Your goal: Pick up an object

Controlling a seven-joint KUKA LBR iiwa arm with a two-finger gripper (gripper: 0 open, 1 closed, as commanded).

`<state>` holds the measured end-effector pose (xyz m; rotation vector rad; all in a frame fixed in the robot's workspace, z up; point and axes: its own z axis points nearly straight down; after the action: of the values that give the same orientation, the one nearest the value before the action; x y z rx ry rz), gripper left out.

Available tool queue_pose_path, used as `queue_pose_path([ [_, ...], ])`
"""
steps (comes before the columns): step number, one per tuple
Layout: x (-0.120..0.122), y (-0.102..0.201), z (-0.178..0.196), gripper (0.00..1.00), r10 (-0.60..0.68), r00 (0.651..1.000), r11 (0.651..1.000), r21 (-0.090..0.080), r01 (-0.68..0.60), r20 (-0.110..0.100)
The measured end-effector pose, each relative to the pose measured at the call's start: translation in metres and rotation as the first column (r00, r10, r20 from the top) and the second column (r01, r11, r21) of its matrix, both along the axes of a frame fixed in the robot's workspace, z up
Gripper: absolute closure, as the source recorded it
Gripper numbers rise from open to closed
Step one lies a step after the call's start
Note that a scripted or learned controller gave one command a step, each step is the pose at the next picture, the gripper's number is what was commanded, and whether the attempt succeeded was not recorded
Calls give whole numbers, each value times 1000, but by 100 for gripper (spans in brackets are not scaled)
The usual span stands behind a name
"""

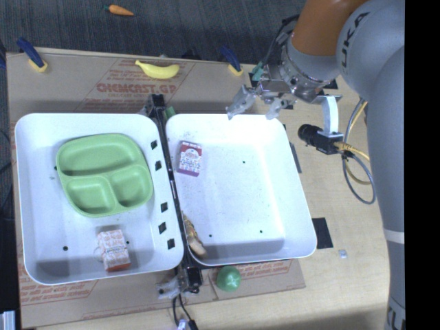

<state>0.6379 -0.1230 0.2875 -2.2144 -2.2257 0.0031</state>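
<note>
Two bins sit on the table, and the jaws (256, 104) (seemingly spread, holding nothing) hang above the right bin's (295, 184) far rim, so they should drop squarely astride the packet (190, 159) near its left wall.

The gripper (256, 106) hangs over the far rim of the right bin (289, 184), fingers spread with nothing between them. A small red-and-white packet (190, 159) lies below and left of it; the green divided tray (104, 174) sits farther left.
</note>
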Motion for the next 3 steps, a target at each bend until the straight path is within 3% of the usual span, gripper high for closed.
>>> queue_pose_path([
  [1, -5, 29, -143, 0, 2, 1000, 1000, 0, -2, -6],
  [2, 17, 28, -162, 0, 4, 1000, 1000, -1, -4, 0],
  [3, 17, 28, -151, 100, 7, 1000, 1000, -1, -7, 0],
])
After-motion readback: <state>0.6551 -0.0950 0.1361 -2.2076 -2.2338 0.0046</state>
